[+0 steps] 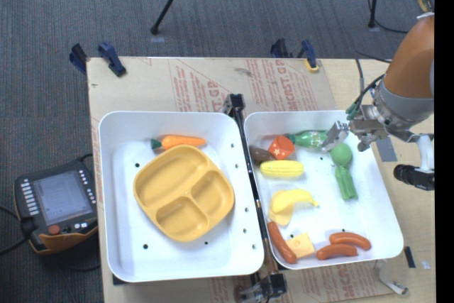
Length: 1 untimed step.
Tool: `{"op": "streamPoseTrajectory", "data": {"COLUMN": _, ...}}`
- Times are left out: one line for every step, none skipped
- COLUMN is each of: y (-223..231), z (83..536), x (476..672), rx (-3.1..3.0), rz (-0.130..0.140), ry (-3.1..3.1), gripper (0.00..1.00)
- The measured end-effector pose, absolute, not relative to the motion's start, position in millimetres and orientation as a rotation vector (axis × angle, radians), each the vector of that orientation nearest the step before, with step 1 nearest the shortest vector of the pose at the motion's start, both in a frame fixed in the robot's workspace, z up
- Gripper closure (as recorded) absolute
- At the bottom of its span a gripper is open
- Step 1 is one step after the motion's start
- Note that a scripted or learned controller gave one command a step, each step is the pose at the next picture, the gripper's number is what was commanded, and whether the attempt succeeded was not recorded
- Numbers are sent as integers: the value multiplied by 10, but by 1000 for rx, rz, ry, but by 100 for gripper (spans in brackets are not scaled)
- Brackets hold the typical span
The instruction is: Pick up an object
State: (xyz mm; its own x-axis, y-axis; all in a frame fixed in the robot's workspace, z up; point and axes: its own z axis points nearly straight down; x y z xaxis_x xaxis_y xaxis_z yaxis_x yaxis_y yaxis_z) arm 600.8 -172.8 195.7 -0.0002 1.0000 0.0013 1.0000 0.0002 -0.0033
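- Sausages [339, 246] lay at right bin's [386, 206] near edge.
- Gripper [345, 135] hovered over green vegetable [343, 168]; jaws apart, clamped on nothing.
- Brown item [259, 154] partly hidden behind corn [281, 169].

Your arm [413, 60] comes in as a thick rounded link with a broad orange band, and under it sits a smooth grey wrist collar. Below the collar you'll see the end effector [355, 133], built from pale grey metal plates and brackets with squared edges. Thin dark cables [364, 90] loop down beside the wrist. A black cylindrical part [415, 176] with a white fitting sticks out lower down.
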Motion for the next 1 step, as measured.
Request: {"op": "streamPoseTrajectory", "data": {"y": -1914, "z": 896, "x": 5695, "rx": -2263, "rz": -1, "ry": -2180, "gripper": 0}}
